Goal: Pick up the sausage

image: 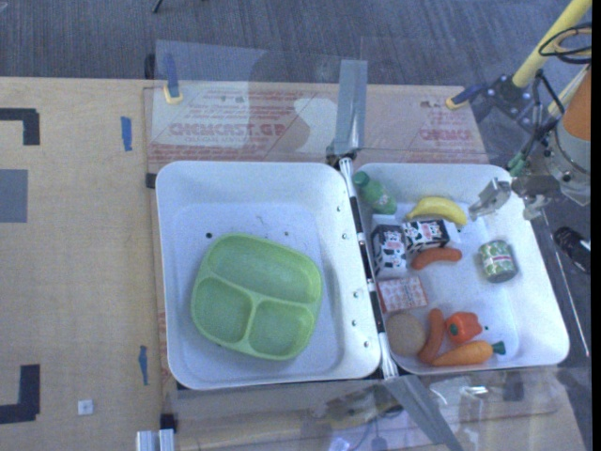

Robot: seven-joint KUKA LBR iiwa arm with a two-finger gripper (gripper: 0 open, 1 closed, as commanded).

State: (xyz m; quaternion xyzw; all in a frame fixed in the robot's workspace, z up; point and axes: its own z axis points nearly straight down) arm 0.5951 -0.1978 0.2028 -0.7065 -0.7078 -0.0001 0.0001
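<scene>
The sausage, a short reddish-brown link, lies in the middle of the right bin, just below a small black, white and red carton. My gripper hangs over the bin's upper right corner, right of the banana and above the can. Its fingers stand open with nothing between them. It is well to the upper right of the sausage and apart from it.
The right bin also holds a green bottle, a cow-print milk carton, a pink packet, a potato, a second orange-red link, an orange pepper and a carrot. The left bin holds a green divided plate.
</scene>
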